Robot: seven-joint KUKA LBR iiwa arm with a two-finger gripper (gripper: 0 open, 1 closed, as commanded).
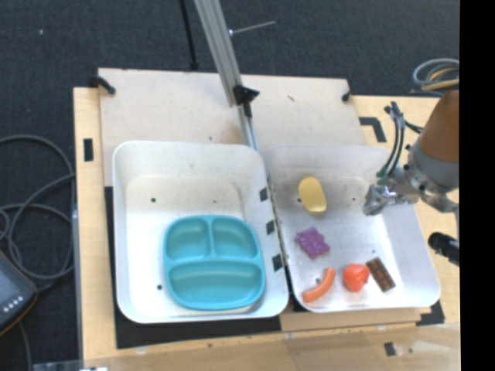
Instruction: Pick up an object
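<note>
The right bin (402,230) holds a yellow oval object (312,195), a purple lumpy piece (312,243), an orange carrot-like stick (319,284), a red-orange round object (355,277) and a brown bar (380,274). My gripper (376,201) hangs over the right side of this bin, right of the yellow object and above the brown bar. It is well apart from all of them. Nothing shows between its fingers.
The left bin (139,168) carries a turquoise divided tray (213,262). A slanted metal pole (220,41) rises behind the bins. Cables lie on the dark floor at the left. The arm with its orange band (445,130) enters from the right.
</note>
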